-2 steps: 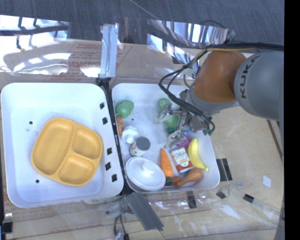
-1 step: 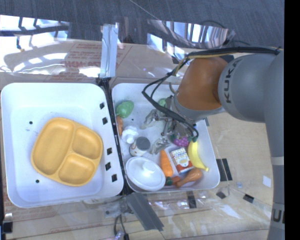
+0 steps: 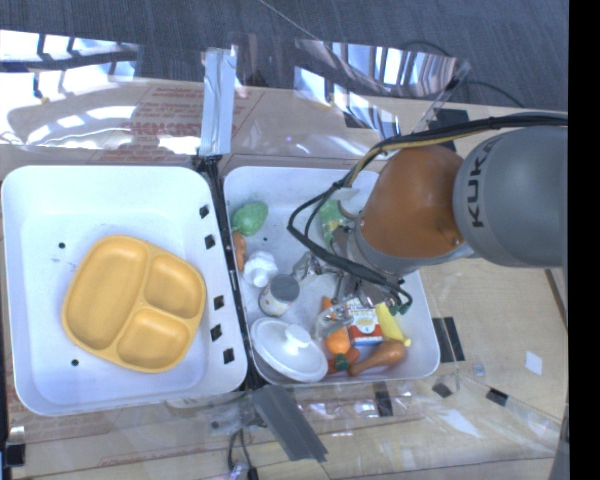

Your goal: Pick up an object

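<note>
The tabletop carried two shallow white bins side by side, touching along a black seam. The left bin sat beside the right bin, with a sheet of clear plastic film spread at the far side.

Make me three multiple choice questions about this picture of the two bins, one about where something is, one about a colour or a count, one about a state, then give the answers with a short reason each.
1. Where does the yellow divided tray lie?
A. In the left bin
B. In the right bin
C. On the floor

2. How many compartments does that tray have?
A. Two
B. Three
C. Five

3. How does the arm stand over the bins?
A. Over the left bin
B. Off to the side of both
C. Reaching down into the right bin

Answers:
1. A, the tray rests alone on the floor of the left bin.
2. B, ridges split it into one large section and two smaller ones.
3. C, the orange band hangs over the right bin, above the clutter of small things beside the white bowl.
</note>
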`<action>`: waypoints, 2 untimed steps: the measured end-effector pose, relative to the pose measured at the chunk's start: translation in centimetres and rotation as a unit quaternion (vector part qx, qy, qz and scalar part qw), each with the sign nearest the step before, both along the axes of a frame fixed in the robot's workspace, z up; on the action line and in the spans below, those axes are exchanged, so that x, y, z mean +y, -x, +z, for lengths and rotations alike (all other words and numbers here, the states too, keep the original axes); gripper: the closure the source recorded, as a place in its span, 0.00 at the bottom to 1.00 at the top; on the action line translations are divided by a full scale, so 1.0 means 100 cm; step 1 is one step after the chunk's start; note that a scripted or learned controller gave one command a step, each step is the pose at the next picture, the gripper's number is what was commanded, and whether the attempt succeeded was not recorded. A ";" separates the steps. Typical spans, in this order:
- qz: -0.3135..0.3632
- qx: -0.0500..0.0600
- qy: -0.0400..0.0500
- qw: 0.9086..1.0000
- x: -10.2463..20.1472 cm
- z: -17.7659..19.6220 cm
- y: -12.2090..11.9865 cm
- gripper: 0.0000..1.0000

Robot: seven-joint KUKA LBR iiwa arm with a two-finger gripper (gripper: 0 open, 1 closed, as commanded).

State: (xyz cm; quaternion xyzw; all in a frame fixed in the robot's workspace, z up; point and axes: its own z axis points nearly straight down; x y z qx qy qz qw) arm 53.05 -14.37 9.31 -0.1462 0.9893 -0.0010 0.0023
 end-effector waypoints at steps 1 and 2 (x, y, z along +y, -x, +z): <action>-0.015 0.000 0.000 1.000 -0.035 0.022 0.019 0.00; 0.021 0.000 0.000 1.000 -0.028 0.000 0.036 0.00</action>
